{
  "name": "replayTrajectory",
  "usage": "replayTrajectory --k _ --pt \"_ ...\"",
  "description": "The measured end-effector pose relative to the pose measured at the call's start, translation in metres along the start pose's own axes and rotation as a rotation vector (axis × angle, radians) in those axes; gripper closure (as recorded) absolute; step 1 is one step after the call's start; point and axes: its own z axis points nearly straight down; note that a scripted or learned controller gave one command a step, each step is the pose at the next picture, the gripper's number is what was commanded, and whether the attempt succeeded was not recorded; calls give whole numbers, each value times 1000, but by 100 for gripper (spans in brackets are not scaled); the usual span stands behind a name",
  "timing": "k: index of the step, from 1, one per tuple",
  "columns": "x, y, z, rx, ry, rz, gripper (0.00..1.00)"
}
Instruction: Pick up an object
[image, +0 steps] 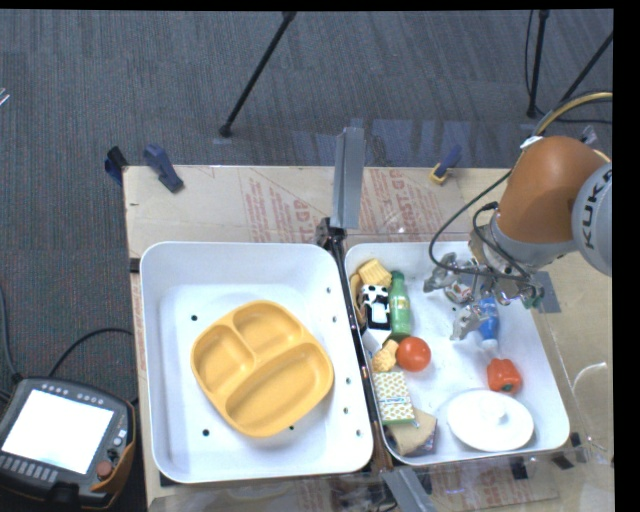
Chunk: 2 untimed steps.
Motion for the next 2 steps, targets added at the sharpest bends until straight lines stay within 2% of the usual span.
replayTrajectory --k 1,2 --pt "15 12 1 -1 4 -14 0" --pt "18 -2 1 0 2 -50 0"
